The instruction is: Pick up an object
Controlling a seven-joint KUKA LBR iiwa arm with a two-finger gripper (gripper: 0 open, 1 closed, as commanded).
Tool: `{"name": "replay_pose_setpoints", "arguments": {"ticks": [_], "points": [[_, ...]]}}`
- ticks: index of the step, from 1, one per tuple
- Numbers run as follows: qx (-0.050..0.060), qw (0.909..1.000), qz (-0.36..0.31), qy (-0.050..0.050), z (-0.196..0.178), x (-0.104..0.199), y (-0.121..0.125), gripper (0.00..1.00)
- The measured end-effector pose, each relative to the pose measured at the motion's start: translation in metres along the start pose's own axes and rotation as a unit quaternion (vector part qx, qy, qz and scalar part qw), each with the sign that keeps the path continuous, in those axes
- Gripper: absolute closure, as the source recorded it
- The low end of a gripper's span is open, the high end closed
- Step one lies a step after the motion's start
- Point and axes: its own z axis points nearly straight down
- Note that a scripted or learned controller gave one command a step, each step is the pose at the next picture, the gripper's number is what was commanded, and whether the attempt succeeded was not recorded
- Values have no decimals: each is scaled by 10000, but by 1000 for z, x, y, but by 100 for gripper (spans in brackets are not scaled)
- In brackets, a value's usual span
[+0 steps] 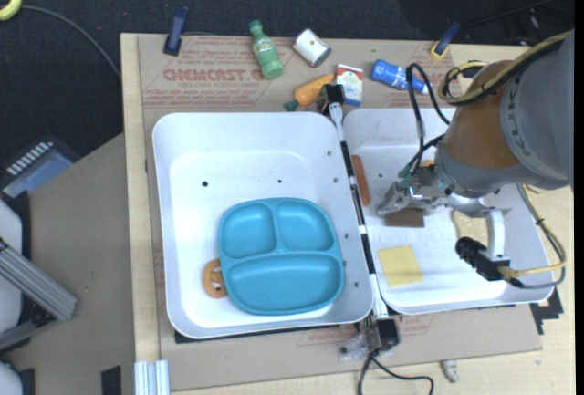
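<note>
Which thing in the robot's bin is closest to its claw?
The brown block, right under the gripper. The yellow square lies farther toward the front.

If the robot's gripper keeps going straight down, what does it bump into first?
Probably the small brown block lying in the right bin. The gripper points down right above it. The yellow square sits nearer the camera, off that line. How high the gripper hangs is hard to judge from this slanted view.

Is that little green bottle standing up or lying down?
Lying down. The green bottle rests on its side on the bench behind the bins, cap pointing away.
</note>
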Motion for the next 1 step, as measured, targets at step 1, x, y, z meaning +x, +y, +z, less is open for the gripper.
{"name": "replay_pose_setpoints", "arguments": {"ticks": [1], "points": [[-7,10000,0,3,-101,57,3,100]]}}
